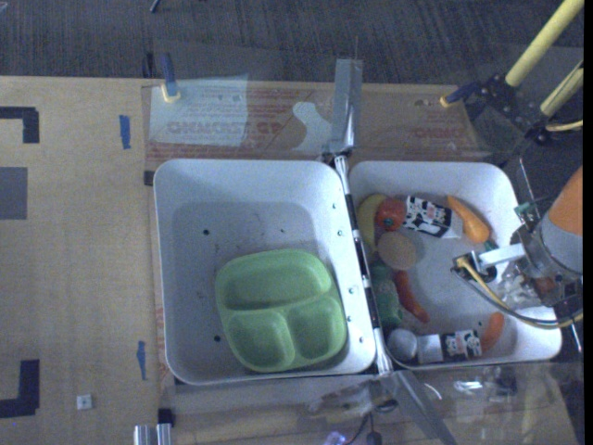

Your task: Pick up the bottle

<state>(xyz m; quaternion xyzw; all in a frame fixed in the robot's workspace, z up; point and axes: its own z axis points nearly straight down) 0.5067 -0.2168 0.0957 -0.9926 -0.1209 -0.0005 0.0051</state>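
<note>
A small white bottle with a black-and-white label [429, 217] lies on its side at the back of the right bin [435, 171]. A second bottle, clear with a grey cap and a printed label [437, 346], lies along that bin's front wall. My gripper [530, 284] hangs over the right side of the same bin, beneath the arm's orange band [567, 213]. It is to the right of both bottles and apart from them. I see nothing held in it.
The right bin also holds a yellow fruit [370, 215], a red-orange fruit [391, 213], an orange piece [470, 221], a tan disc [400, 249], a green item [384, 297], a red pepper [413, 301] and a carrot [492, 328]. A green divided plate [278, 310] lies in the left bin [185, 239].
</note>
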